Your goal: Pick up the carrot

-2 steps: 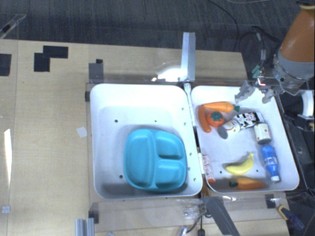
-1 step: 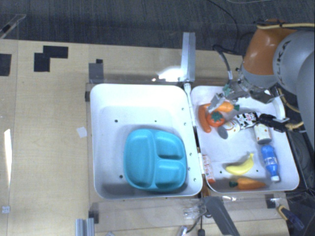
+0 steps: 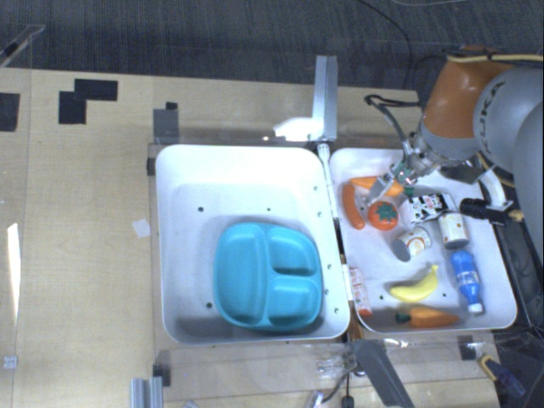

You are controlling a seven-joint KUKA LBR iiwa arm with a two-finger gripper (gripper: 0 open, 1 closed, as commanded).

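Bench (image 3: 76, 253) – pale wood-grain look, matt. Both bins, left (image 3: 183, 177) and right (image 3: 497, 291), look like smooth white plastic with a slight sheen. Blue tray (image 3: 268, 274) – smooth plastic, satin. Post (image 3: 325, 100) between the bins is brushed grey metal. Arm (image 3: 510, 113) – grey shell, smooth and matt, with a glossy orange band (image 3: 450, 96). Banana (image 3: 415, 286) and carrot (image 3: 432, 317) look like smooth moulded plastic. Bottle (image 3: 465, 277) – clear glossy blue plastic. Can (image 3: 412, 243) has a metal-looking end.

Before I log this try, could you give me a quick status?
Gripper low in right bin, fingers unreadable. Carrot lies apart at front wall. Banana beside it.
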